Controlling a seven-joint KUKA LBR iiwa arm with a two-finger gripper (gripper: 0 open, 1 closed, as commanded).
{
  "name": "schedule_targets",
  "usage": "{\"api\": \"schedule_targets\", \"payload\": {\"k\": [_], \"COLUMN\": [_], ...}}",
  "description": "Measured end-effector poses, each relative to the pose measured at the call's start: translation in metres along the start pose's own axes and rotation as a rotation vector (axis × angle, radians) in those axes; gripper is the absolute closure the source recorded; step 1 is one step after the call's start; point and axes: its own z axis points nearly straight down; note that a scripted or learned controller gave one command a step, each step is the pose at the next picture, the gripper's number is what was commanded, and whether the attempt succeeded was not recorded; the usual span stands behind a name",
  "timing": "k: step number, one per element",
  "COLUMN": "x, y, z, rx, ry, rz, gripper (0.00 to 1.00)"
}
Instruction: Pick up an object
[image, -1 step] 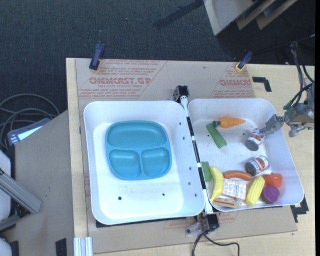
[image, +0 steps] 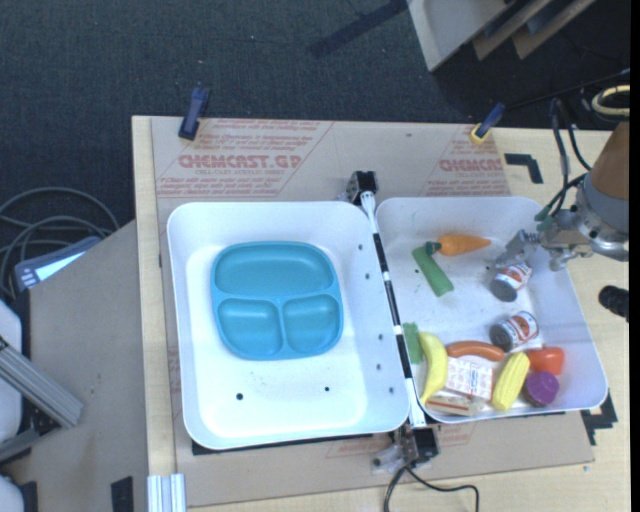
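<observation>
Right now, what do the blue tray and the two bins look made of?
Blue tray: looks like moulded plastic, matte to soft sheen; uniform colour, rounded edges, three pressed compartments. Left bin and right bin: probably thin formed white plastic, slightly glossy; smooth rolled rims and rounded corners. Could be coated metal; the view cannot settle it.

Arm (image: 612, 185) at 3 o'clock of frame: orange band up top, grey metal ring under it, lower edge lighter silver. Gripper (image: 530, 250) at its 9 o'clock end, grey metallic, small angular parts, thin dark cables looping off the wrist toward 12. Black rounded bit at 4 o'clock of the wrist. Markings too blurred to read.
</observation>
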Motion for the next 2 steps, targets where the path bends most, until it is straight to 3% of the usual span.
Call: {"api": "schedule_targets", "payload": {"k": [1, 2], "x": [0.025, 0.022], "y": [-0.014, -0.106], "z": [0.058, 0.057], "rx": [0.001, -0.002], "ry": [0.001, -0.001], "rz": [0.000, 0.002], "gripper": [0.00, 0.00]}}
